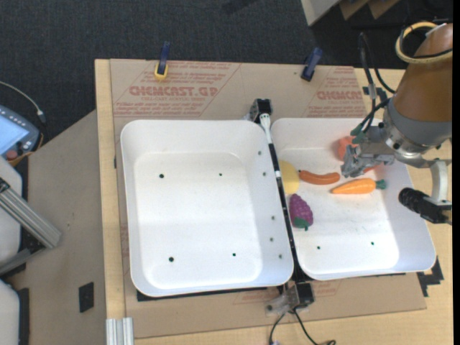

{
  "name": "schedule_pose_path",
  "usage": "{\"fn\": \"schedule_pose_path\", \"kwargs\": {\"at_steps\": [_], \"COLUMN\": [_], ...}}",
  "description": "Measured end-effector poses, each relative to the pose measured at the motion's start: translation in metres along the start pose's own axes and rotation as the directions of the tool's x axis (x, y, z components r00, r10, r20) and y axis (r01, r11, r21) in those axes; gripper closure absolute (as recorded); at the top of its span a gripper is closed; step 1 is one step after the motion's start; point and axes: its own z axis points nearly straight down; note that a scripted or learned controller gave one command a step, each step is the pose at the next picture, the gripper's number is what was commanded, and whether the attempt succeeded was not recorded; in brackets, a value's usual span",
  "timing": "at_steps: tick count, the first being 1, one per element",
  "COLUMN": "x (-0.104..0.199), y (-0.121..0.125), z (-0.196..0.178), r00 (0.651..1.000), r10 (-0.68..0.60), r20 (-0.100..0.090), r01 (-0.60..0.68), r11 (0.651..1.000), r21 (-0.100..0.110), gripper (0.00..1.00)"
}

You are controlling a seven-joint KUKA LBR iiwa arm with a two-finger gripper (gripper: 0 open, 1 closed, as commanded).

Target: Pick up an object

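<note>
Several toy foods lie in the right bin (402,257). An orange carrot (353,187) with a green tip lies across the bin's middle. Left of it is a red-orange sausage-shaped piece (318,177), then a yellow piece (289,176) against the left wall. A purple grape bunch (300,211) sits nearer the front. A salmon-red object (344,147) is partly hidden behind the arm. My gripper (357,165) hangs low over the bin's far right part, just above the carrot and right of the sausage piece's end. I see nothing held in it.
The left bin (144,192) stands beside the right one, parted by a black divider rail (277,185). Blue clamps (311,63) hold the cardboard base at the back. A black part of the arm (424,205) juts over the right bin's right edge.
</note>
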Motion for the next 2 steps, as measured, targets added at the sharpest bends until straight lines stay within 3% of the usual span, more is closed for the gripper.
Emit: {"fn": "schedule_pose_path", "kwargs": {"at_steps": [1,2], "x": [0.074,0.091], "y": [-0.018,-0.071], "z": [-0.108,-0.105], "r00": [1.000,1.000], "r10": [-0.013,-0.006], "r20": [0.000,0.001], "r01": [0.013,0.006], "r11": [1.000,1.000], "r21": [-0.023,-0.006], "gripper": [1.00,1.00]}}
